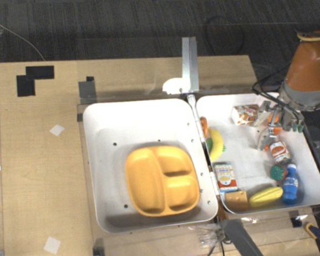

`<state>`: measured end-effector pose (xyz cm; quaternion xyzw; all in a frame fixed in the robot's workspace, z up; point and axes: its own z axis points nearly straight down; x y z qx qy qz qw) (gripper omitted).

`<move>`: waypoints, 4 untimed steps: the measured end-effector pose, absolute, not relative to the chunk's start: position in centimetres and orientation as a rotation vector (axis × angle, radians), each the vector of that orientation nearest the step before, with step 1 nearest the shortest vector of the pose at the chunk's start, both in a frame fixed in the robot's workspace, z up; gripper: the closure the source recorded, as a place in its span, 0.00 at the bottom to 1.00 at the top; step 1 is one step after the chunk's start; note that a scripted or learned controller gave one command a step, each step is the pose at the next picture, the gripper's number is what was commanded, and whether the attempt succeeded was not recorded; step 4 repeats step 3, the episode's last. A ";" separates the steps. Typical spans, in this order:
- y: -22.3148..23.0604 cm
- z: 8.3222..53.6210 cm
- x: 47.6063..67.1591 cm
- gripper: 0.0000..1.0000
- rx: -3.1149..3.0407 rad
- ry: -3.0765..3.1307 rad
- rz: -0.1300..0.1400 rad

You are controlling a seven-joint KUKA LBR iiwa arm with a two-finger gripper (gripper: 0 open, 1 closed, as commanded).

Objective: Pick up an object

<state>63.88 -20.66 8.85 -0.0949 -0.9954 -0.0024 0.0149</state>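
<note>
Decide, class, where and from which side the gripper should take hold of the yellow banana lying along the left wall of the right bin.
Probably the banana is best gripped across its thick middle, coming from above with the fingers closing across its width. It lies flat and lengthwise against the right bin wall, so a side approach from the left looks blocked, while its right flank faces bare floor.

Overhead slant onto both bins (pixel 147 112)

Even, fairly bright overhead light, soft shadows inside the left bin (pixel 104 157), slight overall softness, faint glare along the bottom edge.
</note>
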 end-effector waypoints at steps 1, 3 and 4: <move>-15.7 9.0 57.5 0.00 -0.684 -3.078 -0.002; -11.6 9.2 54.7 0.00 -1.198 -2.930 0.008; -11.6 9.2 54.7 0.00 -1.198 -2.930 0.008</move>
